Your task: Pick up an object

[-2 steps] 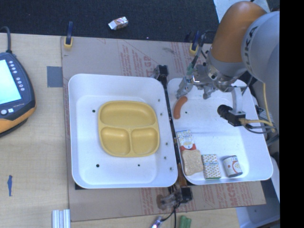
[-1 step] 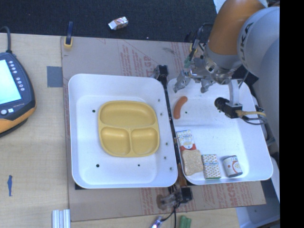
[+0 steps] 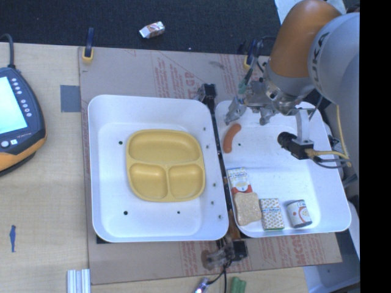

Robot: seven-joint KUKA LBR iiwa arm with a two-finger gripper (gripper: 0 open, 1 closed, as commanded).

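My gripper [image 3: 248, 115] hangs over the far left part of the right bin [image 3: 324, 182], open, with nothing between its fingers. An orange-brown sausage [image 3: 230, 137] lies just in front of the left fingertip [image 3: 234, 113], apart from it. Along the bin's near side lie a small carton [image 3: 238, 177], a slice of bread [image 3: 247, 209], a green-and-white packet [image 3: 271, 213] and a small can [image 3: 298, 213]. The arm's orange band and grey body cover the bin's far right corner.
The left bin [image 3: 107, 163] holds a yellow divided plate [image 3: 165, 163]. A black clip [image 3: 208, 92] sits at the far end of the wall between the bins. A handheld control pad [image 3: 15, 118] lies at the left edge. A black cable fitting [image 3: 294, 144] hangs over the right bin.
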